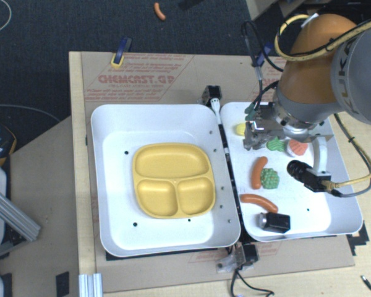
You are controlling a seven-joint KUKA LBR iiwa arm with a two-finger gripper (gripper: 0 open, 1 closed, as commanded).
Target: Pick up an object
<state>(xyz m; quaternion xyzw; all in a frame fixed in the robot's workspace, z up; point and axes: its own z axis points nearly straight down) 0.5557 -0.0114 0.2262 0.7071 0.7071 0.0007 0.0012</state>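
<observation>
Claw low over right bin, near yellow piece and green toy; finger state impossible to tell.

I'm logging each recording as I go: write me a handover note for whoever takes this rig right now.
Gripper: low over the back of the right bin, fingers hidden by the wrist, grip state unclear; nothing seen held.
Right bin items: yellow piece and green piece by the gripper, orange-pink piece, upright sausage touching the broccoli, second sausage, black block at the front.
Left bin: yellow divided tray.
Done: no pick confirmed.
Left: grasp one item and lift it.
</observation>
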